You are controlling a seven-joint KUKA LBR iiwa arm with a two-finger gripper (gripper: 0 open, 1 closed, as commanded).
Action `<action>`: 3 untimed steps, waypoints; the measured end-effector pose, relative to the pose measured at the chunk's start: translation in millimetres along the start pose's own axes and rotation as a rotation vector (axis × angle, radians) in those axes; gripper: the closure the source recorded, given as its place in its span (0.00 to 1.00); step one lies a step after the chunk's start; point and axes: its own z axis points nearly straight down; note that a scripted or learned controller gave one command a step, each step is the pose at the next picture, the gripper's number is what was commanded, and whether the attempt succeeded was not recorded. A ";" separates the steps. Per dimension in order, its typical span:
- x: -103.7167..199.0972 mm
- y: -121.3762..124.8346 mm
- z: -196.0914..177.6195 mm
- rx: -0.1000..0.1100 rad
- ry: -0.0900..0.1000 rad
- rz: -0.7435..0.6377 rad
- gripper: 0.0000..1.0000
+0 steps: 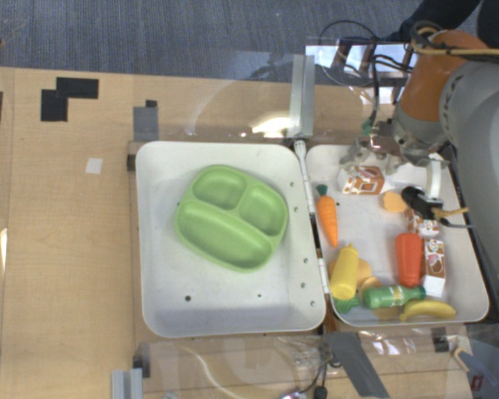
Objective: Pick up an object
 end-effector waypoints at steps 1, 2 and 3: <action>-1.4 -20.3 -1.4 -0.007 0.006 0.131 0.00; -2.7 -7.5 -14.7 0.027 -0.003 0.243 0.00; 6.5 -27.4 -3.0 -0.014 -0.005 0.121 0.00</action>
